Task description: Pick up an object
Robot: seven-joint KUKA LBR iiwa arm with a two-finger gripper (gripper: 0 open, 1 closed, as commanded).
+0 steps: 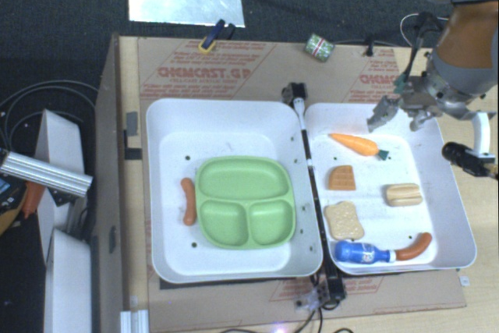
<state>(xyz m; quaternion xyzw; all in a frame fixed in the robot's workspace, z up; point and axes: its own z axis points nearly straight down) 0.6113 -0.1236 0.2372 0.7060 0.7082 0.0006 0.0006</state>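
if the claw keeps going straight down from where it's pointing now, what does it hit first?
Probably the carrot: the claw hangs over the right bin's back edge, with the carrot nearest below. Depth is unclear from this one slanted view, so it could land on bare bin floor beside it.

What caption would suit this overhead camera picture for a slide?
Robot claw hovers over the right bin, near a toy carrot; the left bin holds a green tray and a sausage.

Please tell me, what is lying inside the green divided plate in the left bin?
The three compartments of the green plate show only green surface. A sausage lies beside it, on the left bin's floor. What lies under the plate cannot be seen.
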